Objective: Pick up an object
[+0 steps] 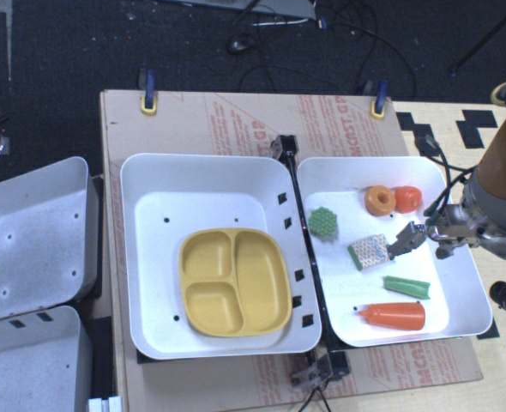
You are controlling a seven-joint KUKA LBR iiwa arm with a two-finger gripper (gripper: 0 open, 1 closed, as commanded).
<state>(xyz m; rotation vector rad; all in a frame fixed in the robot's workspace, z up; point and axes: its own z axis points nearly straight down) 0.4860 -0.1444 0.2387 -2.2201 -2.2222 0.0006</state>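
Observation:
My gripper [418,237] hangs over the right bin [467,312], reaching in from the right, just to the right of a speckled block [369,251]. Nothing shows in its grasp. Behind it lie an orange ring [379,200] and a red piece [408,198], side by side. A green knobbly ball [323,222] sits near the bin's left wall. In front of the gripper lie a green bar [406,287] and, nearer the front wall, an orange-red bottle [394,316] on its side.
The left bin [150,230] holds a yellow divided plate [235,281]. A black divider [300,239] runs between the two bins. Spare white bins [30,230] stand off the bench to the left. Yellow clamps [149,101] hold the board's far edge.

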